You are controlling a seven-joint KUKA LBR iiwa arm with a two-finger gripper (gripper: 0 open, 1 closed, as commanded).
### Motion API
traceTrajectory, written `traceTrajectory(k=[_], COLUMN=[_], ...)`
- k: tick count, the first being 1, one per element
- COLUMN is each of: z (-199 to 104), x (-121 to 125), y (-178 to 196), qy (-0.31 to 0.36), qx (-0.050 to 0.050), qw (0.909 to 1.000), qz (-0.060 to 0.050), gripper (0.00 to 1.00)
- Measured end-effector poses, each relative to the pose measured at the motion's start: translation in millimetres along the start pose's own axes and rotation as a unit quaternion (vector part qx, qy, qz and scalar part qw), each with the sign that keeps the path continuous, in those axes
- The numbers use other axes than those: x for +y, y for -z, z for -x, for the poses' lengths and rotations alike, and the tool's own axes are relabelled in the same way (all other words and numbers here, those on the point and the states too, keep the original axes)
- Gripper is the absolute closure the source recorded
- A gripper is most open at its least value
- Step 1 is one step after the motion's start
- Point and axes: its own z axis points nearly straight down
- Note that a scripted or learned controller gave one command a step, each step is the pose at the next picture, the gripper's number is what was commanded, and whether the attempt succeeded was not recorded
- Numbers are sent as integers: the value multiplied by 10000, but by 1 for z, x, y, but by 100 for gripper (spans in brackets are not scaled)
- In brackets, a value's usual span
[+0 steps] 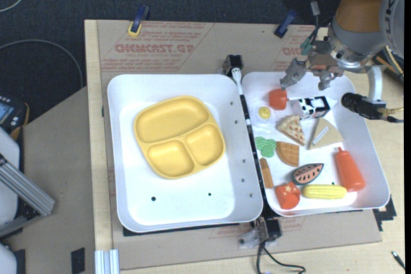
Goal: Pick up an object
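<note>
My gripper (309, 78) hangs over the far end of the right bin (379, 181), open, with nothing between its fingers. Its left finger (291, 76) is just above and right of a small red toy tomato (277, 98). A black-and-white toy cow (313, 106) lies just below the gripper. Toy food fills this bin: a pizza slice (292, 129), a pale wedge (325, 133), a green lettuce leaf (265, 146), a waffle piece (288, 153), a watermelon slice (307, 172), a corn cob (324, 191) and a red bottle (349, 169).
The left bin (122, 138) holds a yellow divided plate (179, 136). A yellow disc (264, 113), a brown stick (265, 172) and a red pepper (287, 196) lie along the right bin's left side. A black cable plug (363, 104) juts beside the wrist.
</note>
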Motion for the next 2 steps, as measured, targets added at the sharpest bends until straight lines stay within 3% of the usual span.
traceTrajectory(k=[1, 2], z=[0, -1], x=[3, 4], y=[10, -54], qy=[11, 11], qx=[-7, -1], qw=[10000, 10000], qz=[77, 42], gripper=[0, 0])
